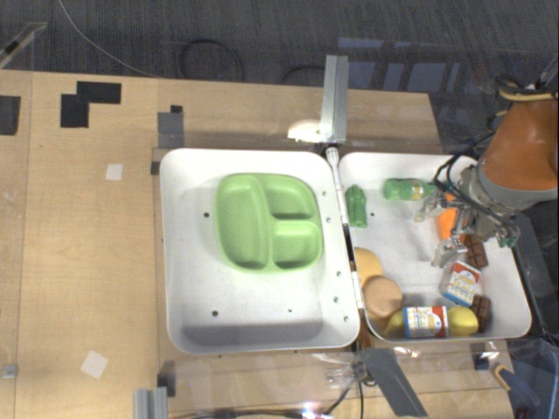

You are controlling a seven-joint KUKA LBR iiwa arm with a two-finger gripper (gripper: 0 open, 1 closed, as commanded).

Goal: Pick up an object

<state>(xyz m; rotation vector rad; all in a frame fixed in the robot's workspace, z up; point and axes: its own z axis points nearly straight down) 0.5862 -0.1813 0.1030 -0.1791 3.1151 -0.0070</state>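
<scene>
In the right bin [524, 317], the gripper [456, 250] hangs low among crowded objects: an orange piece [446, 223] and a brown bar [474, 253] just beside it, a small carton [460, 284] below. The clutter could make it close on two things or nudge one aside. The arm [524, 155] reaches in from the right, wrist pointing down. Whether the gripper is open or closed cannot be told.

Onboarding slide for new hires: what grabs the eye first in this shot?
The green divided tray sitting alone in the left bin stands out most. Next, the arm's orange band at the right edge, with the claw down in the right bin. That bin is cluttered: a green bottle near the top, a yellow-ended bottle along the bottom.
</scene>
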